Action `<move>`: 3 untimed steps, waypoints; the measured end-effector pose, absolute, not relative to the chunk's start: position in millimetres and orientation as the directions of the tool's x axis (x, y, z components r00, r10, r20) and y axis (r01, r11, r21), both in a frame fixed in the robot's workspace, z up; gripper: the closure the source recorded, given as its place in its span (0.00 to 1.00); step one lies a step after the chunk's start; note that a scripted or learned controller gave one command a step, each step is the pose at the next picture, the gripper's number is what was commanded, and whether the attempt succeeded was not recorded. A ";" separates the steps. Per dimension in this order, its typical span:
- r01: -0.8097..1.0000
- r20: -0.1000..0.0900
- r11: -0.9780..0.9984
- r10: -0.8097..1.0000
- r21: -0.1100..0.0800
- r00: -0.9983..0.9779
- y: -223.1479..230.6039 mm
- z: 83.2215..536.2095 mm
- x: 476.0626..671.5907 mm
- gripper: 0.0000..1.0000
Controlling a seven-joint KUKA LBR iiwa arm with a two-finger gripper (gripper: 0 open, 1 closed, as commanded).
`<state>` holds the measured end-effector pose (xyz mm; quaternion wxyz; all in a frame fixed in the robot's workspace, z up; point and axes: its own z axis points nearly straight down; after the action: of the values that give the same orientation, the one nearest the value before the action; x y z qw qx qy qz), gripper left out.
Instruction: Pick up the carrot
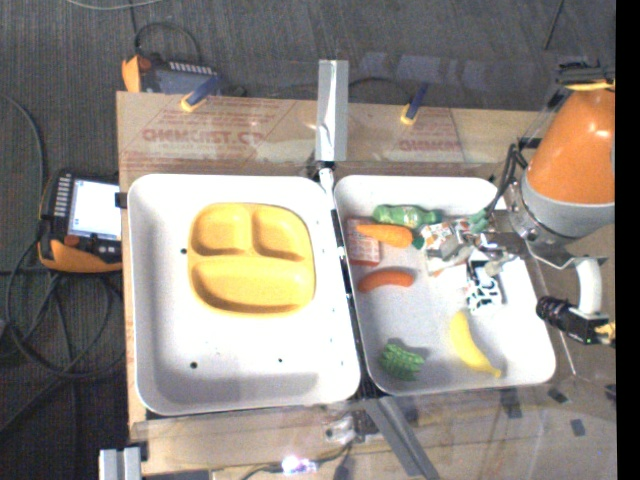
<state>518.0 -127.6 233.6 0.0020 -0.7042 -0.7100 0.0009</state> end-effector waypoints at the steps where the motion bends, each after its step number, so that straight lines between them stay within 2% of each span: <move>1: 0.999 0.001 0.032 0.999 -0.005 -0.032 -107.1 163.8 579.5 0.00; 2: 0.990 -0.003 0.143 0.990 0.002 -0.143 -102.3 112.6 624.1 0.00; 3: 0.990 0.000 0.138 0.990 -0.003 -0.138 -63.0 181.4 631.6 0.00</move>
<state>631.6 -63.0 181.4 0.0009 -0.6567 -0.7542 0.0009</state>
